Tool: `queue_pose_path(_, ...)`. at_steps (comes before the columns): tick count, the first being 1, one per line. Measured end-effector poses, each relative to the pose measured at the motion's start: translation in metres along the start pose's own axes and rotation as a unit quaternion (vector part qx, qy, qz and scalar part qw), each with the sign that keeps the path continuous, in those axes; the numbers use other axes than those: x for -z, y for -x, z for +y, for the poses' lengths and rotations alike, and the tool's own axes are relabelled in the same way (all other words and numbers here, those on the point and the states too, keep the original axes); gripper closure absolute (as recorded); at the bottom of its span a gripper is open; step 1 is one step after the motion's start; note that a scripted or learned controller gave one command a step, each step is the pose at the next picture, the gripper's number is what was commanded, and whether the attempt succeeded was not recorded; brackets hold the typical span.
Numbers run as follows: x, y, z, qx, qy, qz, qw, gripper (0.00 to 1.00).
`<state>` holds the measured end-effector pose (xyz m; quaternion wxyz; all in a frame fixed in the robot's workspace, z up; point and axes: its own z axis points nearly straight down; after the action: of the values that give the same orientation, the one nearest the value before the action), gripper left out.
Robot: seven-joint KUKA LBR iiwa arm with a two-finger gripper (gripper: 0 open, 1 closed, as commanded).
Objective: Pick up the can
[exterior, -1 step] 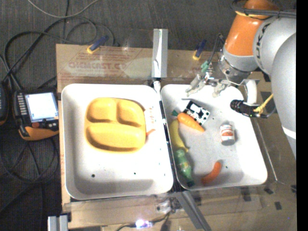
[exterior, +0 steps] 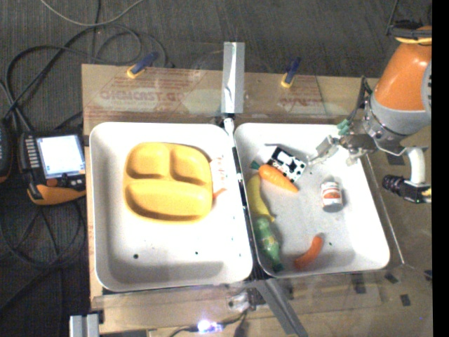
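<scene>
the can (exterior: 331,194) lies near the right bin's (exterior: 379,255) right edge, apart from the carrot (exterior: 278,178). the gripper (exterior: 335,146) hangs open near the far edge; it should descend straight over the can.

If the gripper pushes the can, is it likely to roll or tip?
The can looks small and round, so it may roll if nudged sideways. It probably feels stiff. It has free floor around it in the right bin, so it could slide.
</scene>
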<state>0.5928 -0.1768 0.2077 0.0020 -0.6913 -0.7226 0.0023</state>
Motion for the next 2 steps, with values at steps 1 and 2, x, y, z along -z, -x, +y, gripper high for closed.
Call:
queue_pose_path(1,-0.1142,0.0301,-0.0300,-0.005,0.001,0.002,1.0000,0.00)
queue_pose_path(2,-0.1063,0.0304,-0.0294,-0.005,0.000,0.004,1.0000,1.00)
